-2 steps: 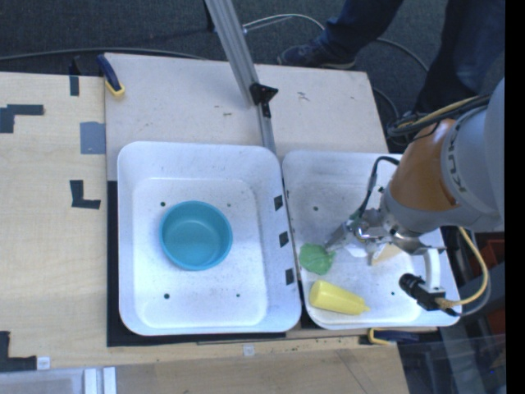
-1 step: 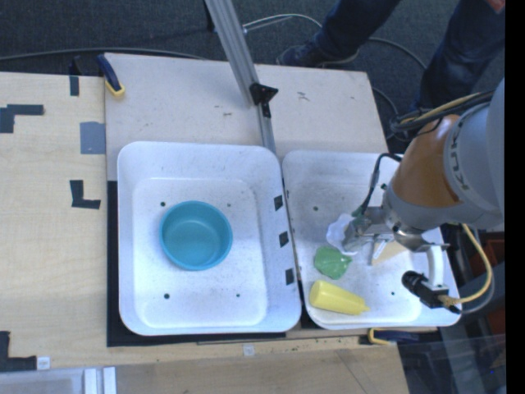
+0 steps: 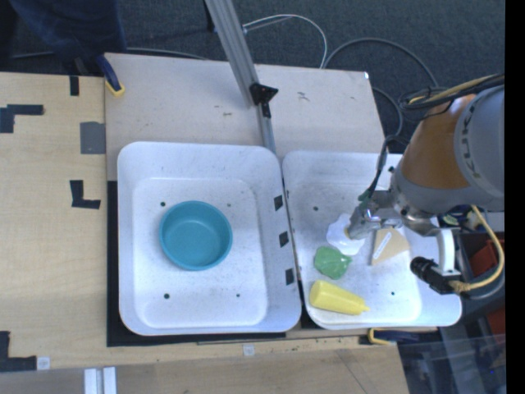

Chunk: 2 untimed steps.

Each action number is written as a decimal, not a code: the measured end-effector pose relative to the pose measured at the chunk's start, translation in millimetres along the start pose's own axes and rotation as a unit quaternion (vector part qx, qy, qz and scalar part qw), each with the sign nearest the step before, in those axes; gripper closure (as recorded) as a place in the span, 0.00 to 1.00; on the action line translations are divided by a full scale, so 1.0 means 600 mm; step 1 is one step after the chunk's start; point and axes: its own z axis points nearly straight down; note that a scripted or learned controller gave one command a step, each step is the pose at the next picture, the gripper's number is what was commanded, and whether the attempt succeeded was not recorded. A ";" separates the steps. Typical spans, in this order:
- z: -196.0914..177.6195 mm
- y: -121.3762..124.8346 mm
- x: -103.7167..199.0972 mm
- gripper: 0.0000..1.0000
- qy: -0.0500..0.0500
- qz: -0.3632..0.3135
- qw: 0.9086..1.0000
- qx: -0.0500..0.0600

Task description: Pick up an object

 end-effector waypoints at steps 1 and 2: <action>-0.078 -0.012 0.007 1.00 0.000 0.000 1.000 0.000; -0.149 -0.009 0.012 1.00 0.000 0.000 1.000 0.000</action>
